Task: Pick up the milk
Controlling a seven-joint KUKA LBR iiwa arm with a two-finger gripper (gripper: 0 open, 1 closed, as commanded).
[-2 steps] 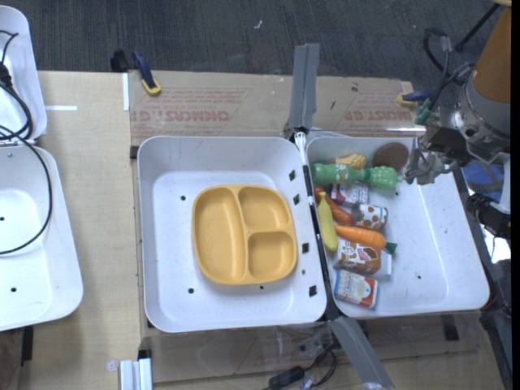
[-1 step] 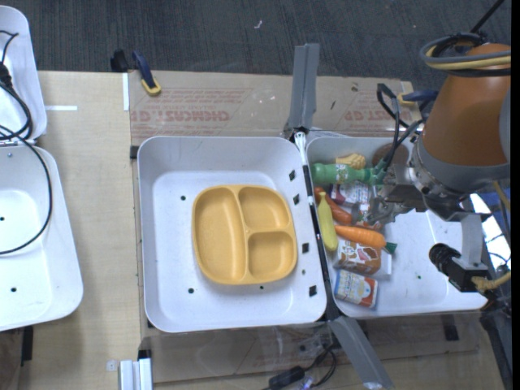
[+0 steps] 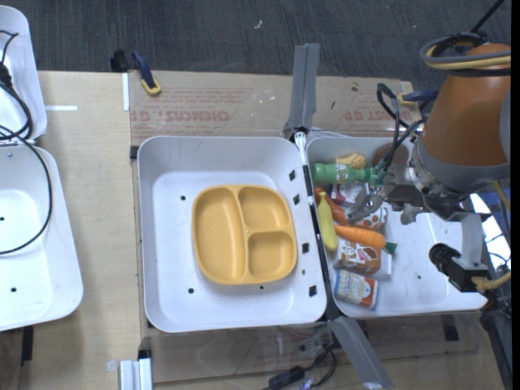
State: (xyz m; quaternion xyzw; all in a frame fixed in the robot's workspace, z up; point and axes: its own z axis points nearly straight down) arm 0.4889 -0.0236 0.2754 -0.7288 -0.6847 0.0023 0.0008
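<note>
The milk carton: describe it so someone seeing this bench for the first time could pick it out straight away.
Start at the right bin, beside the bin holding the yellow divided plate. Follow the row of groceries along its left side down to the near end. The milk lies flat there, just below the brown carton and the carrot: a small, mostly white and pale blue carton, the item closest to the camera.

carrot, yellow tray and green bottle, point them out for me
carrot (image 3: 360, 235), camera view, middle of its orange body
yellow tray (image 3: 244, 234), camera view, ridge between its compartments
green bottle (image 3: 340, 172), camera view, middle of its side
</note>
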